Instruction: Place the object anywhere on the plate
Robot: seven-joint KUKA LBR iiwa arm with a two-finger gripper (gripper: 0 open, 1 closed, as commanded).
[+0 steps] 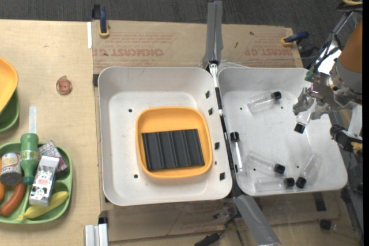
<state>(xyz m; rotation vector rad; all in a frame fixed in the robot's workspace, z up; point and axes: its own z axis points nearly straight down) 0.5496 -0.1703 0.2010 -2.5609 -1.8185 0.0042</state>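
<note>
The orange plate [173, 119], squarish with rounded corners and a dark ribbed insert, is seen in the middle of the left bin [115, 95], with bare white floor left all round it. In the right bin [259, 124], clear black-capped vials lie scattered: one vial [264, 101] near the back, tilted up to the right, others along the front edge. At the right wall the gripper [304, 118] is held over the bin with a small black-tipped vial [300, 125] apparently pinched between its fingers, hanging steeply.

The orange plate [173, 143] fills the middle of the left bin [115, 124] under open air, its top taken up by a dark ribbed insert [173, 148], while in the right bin [259, 129] clear vials [264, 102] ring what seems a bare central floor.
</note>
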